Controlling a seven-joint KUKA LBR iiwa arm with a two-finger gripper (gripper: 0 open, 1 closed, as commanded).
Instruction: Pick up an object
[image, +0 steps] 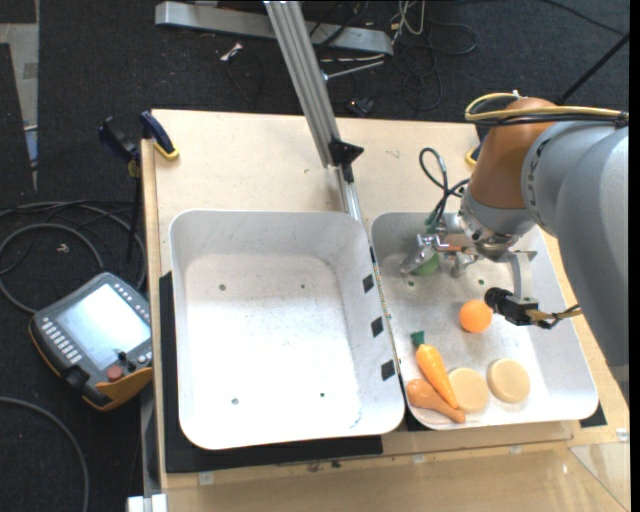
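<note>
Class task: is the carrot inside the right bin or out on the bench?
Inside. The carrot lies on the right bin's floor near its front rim, beside two pale discs.

gripper (420, 256) low in right bin (560, 345) — orange ball (476, 317), carrot (436, 370) nearby.

Pale wooden surface (250, 150) carried two white bins side by side, touching: left bin (190, 300), right bin (570, 380). Black mat (170, 440) showed under left bin's near edge. Clamp (140, 135), black and yellow, gripped far left corner. Metal pole (310, 85) rose from surface behind bins.
</note>
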